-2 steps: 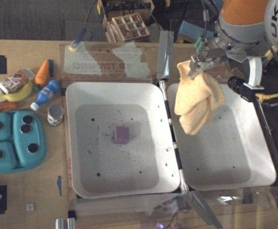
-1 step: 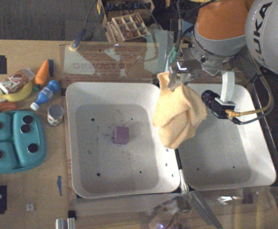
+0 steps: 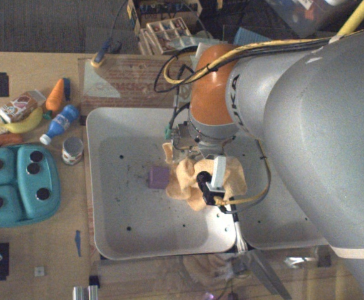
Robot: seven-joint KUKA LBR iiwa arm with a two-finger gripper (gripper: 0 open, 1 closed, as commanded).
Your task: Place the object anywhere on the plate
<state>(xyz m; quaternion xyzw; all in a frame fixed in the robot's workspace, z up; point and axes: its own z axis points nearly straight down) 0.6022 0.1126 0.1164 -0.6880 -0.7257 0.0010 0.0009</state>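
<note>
Jaw state cannot be read from this view: we see the gripper [image 3: 183, 144] from above, its body tucked under the wrist, and we cannot tell whether it is open, closed or holding anything. We note that the arm [image 3: 307, 105] enters from the right and crosses over the right bin [image 3: 276, 230], with its orange band [image 3: 212, 99] above the far part of the left bin [image 3: 101, 167] and the wrist pointing steeply down into that bin. A yellow cable [image 3: 357, 14] runs along the arm towards the wrist. Two loose items lie on the floor of the left bin. A small purple block [image 3: 159, 177] rests near the bin's middle, just nearer the camera than the gripper and slightly to its left. A tan crumpled item [image 3: 188, 183] lies immediately right of the block, touching or almost touching it, and reaches up under the gripper; we cannot tell whether the gripper touches it. A teal sectioned dish [image 3: 19, 186] sits on the bench outside the left bin, well apart from the gripper. Beyond the dish stand a small can [image 3: 72, 150], a blue bottle [image 3: 60, 124], a banana [image 3: 22, 122] and a carrot [image 3: 56, 94].
</note>
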